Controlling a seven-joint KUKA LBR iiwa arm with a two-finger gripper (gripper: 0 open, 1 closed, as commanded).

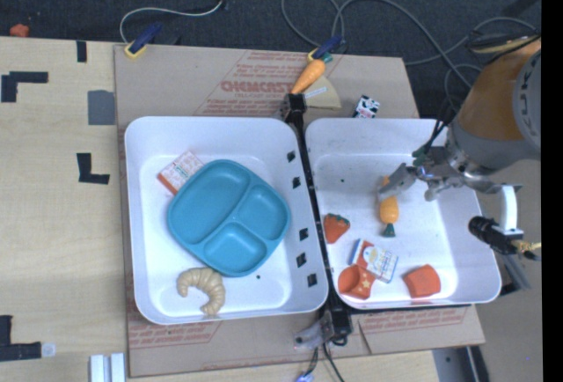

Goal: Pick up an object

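Claw: gripper (398,179) hung over the upper middle of the right bin (457,132), pointing toward the bin's left wall; whether it was spread or pinched could not be told.
Nearest object: small orange carrot-like toy (388,211) lay on the bin floor just below the claw, apart from it, not held.
Long axis: the toy ran roughly from the bin's far edge toward its near edge, green end nearest the near edge.
Key relation: from the claw the toy lay slightly toward the near edge, so a short shift and descent would probably reach it.
Other right-bin items: strawberry (335,226) by the left wall; 1 printed packet (376,260) and 1 red block (423,281) near the near edge.
Left bin (145,143): blue divided plate (229,215) at centre, croissant (202,287) near the near-left corner.
Progress: nothing was lifted yet, by my reading.
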